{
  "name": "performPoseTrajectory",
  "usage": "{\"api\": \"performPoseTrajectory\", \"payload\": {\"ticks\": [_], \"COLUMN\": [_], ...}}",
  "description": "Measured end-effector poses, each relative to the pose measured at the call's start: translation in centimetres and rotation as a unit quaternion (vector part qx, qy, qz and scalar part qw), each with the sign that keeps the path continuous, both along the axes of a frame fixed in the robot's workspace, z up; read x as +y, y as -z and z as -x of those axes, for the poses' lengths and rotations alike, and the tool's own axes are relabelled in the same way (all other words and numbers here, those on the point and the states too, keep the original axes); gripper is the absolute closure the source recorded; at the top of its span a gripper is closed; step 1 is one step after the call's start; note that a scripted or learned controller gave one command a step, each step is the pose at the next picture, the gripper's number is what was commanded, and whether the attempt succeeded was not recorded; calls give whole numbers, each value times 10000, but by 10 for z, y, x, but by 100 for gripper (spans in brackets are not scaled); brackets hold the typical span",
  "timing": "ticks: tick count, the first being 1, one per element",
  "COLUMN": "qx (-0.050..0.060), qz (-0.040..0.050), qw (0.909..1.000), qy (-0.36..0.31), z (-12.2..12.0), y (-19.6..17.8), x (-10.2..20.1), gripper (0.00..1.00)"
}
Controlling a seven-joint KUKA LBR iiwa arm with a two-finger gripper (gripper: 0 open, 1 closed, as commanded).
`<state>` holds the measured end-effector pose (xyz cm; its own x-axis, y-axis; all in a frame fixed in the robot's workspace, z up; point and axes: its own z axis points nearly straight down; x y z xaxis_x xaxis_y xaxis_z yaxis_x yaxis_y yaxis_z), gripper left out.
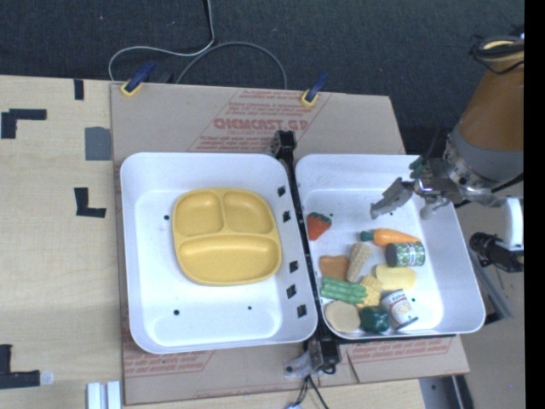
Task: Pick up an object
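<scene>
The right bin point(443, 313) holds a pile of toy foods. There is a red tomato point(318, 225), a carrot point(393, 237), a green-labelled can point(410, 255), a corn cob point(361, 262), a yellow block point(395, 277), a green pea pod point(342, 291) and a red-and-white can point(400, 307). My gripper point(409, 201) hangs over the back right part of this bin, just above and behind the carrot. Its two fingers are spread open with nothing between them.
The left bin point(145, 228) carries a yellow divided plate point(226, 234). A black divider point(294, 228) runs between the bins. Both bins rest on a cardboard sheet point(247, 122) held by clamps at its back edge. The arm's orange band point(498, 100) is at the right.
</scene>
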<state>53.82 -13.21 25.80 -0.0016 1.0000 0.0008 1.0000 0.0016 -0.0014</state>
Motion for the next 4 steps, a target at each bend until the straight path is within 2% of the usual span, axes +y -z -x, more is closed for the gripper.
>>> {"api": "performPoseTrajectory", "payload": {"ticks": [1, 2, 3, 4], "qx": [-33, -42, -34, -7], "qz": [12, 0, -1, -2], "qw": [10000, 10000, 10000, 10000], "qy": [15, 4, -15, -14], "z": [21, 19, 38, 22], "y": [177, 160, 69, 50], "x": [9, 9, 42, 75], "gripper": [0, 100, 100, 100]}}
